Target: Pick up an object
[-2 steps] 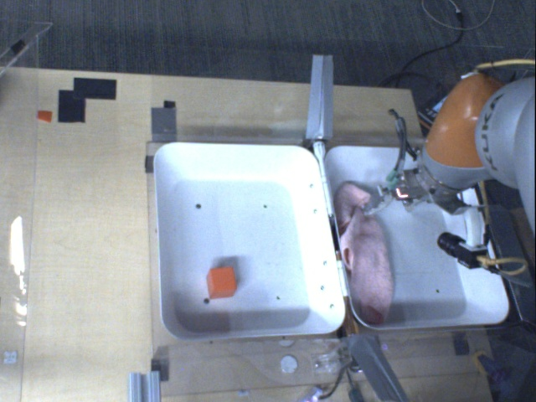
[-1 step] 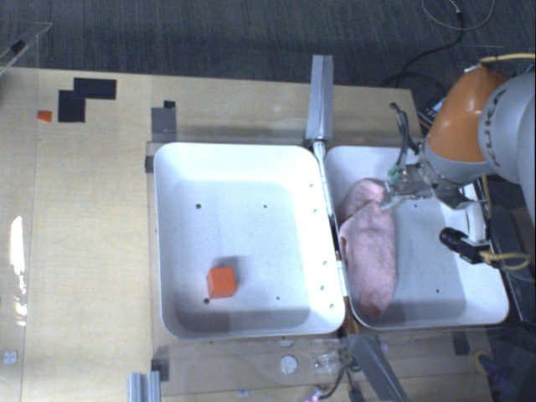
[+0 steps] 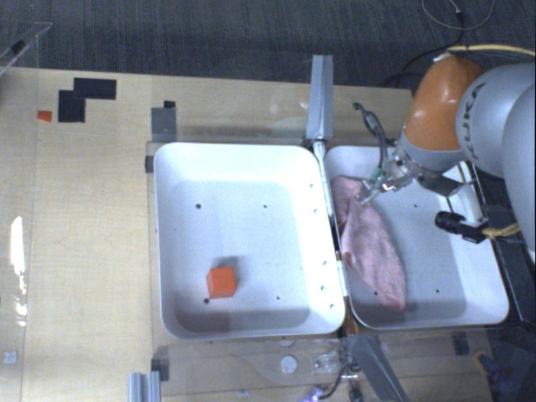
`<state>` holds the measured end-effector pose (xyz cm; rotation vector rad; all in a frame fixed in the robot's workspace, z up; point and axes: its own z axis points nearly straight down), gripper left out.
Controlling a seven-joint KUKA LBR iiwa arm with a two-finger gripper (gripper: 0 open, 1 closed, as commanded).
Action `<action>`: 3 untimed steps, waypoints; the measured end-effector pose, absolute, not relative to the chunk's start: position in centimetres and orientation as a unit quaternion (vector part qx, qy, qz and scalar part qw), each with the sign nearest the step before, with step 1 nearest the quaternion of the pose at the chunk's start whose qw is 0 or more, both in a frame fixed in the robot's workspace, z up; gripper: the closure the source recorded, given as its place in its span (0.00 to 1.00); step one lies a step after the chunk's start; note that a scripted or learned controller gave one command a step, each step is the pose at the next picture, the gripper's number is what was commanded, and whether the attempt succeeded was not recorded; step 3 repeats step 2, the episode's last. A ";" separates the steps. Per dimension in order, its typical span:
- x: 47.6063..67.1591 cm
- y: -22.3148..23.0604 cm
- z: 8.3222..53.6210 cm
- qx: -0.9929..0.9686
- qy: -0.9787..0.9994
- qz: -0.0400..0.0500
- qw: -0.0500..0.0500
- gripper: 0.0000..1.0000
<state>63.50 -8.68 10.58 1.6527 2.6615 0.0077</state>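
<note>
The bench (image 3: 84,249) is the largest thing here, pale wood, and it carries two shallow white bins side by side. The left bin (image 3: 251,170) holds one small orange block (image 3: 222,282) near its lower left part. The right bin (image 3: 452,291) holds a pink cloth (image 3: 373,249), which lies long and crumpled along the bin's left wall, from the upper corner down toward the lower edge.

The grey arm (image 3: 494,115) reaches in from the right, with its orange band above the wrist. The gripper (image 3: 378,181) is low over the upper end of the cloth, touching it or very close; I cannot tell which, and I cannot tell the state of the tool.

I judge the cloth as light, soft and limp. It will fold and hang when lifted, and a thin edge can slip out. A thick fold near its upper end looks like the best place to pinch. The block seems stiff and light, easy to take by two opposite sides.
</note>
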 end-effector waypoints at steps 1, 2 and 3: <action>63.5 -8.7 10.6 0.528 0.849 0.002 0.005 0.00; 59.2 -9.7 9.3 0.501 0.865 0.005 0.009 0.00; 59.2 -9.7 9.3 0.501 0.865 0.005 0.009 0.00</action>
